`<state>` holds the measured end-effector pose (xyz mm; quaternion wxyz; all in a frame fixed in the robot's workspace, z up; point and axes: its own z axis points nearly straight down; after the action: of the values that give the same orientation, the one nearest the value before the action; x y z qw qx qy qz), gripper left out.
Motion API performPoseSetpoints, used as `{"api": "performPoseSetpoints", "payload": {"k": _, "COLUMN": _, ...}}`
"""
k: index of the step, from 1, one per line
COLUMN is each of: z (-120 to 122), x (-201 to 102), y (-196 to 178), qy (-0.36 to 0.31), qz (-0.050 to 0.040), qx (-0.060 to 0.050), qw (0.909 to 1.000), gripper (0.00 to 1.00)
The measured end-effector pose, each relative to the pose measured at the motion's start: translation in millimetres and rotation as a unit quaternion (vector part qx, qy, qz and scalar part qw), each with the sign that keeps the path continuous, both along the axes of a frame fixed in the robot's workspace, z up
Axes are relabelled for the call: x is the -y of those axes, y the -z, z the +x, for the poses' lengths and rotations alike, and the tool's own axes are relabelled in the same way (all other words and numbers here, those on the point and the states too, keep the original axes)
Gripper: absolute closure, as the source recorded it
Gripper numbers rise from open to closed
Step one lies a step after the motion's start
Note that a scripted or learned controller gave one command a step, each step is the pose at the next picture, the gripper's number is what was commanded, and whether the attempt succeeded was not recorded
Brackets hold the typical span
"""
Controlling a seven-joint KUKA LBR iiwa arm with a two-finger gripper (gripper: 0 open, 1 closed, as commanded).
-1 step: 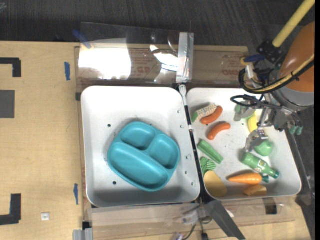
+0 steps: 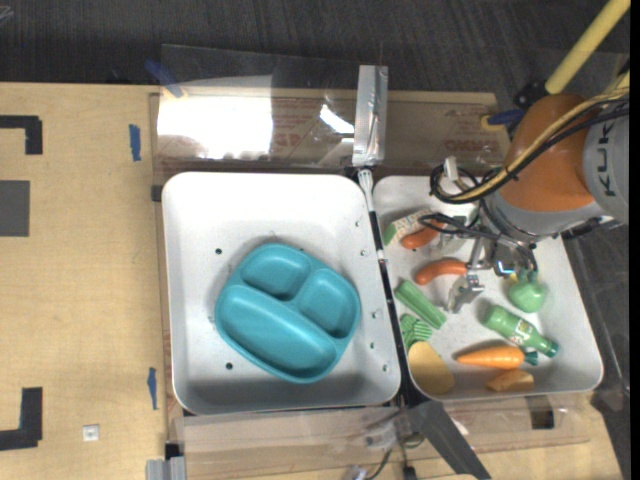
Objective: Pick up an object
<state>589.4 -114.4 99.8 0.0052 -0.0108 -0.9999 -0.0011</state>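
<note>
The right white bin (image 2: 585, 353) holds several toy foods. Among them are a red-orange sausage (image 2: 440, 270), a carrot (image 2: 490, 357), a green bottle (image 2: 518, 329), a round green fruit (image 2: 527, 294), a green stalk (image 2: 420, 305), a yellow piece (image 2: 428, 363) and a small orange-and-white item (image 2: 412, 234). My gripper (image 2: 467, 293) hangs over the middle of this bin, just right of the sausage and left of the green fruit. It stands open, with nothing between its fingers.
The left white bin (image 2: 190, 218) carries a teal divided plate (image 2: 288, 311). A metal divider (image 2: 370, 118) stands behind the bins. The arm's orange band (image 2: 550, 163) and cables hang over the right bin's back right corner.
</note>
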Motion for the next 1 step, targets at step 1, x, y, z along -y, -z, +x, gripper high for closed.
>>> {"api": "performPoseSetpoints", "payload": {"k": 1, "z": -18.0, "x": 8.3, "y": 10.2, "qy": -0.294, "qz": -0.0018, "qx": 0.012, "qw": 0.9556, "gripper": 0.00}}
